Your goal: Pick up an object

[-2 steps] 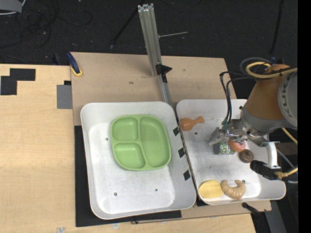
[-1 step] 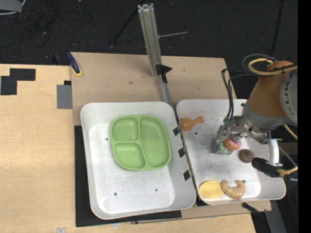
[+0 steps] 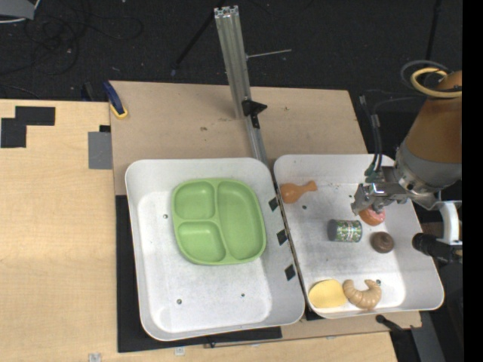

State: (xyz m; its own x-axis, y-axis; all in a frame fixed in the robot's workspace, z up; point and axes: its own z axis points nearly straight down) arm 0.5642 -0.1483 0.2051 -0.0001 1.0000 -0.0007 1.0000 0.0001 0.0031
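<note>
Nearest me, a shrimp [image 3: 363, 292] and a yellow disc [image 3: 327, 294] lie at the right bin's [image 3: 302, 225] front edge. Further back sit a green can [image 3: 347, 231], a brown ball [image 3: 383, 242] and an orange drumstick [image 3: 296, 191]. The jaws [image 3: 370, 204] hang right over a red piece [image 3: 372, 217] — spread or pressed together, I cannot tell. That red piece looks like the target. A good grab probably means dropping straight down, centred, clear of the can — then closing fully before lifting. The left bin [image 3: 151, 292] holds a green tray [image 3: 219, 222].
</note>
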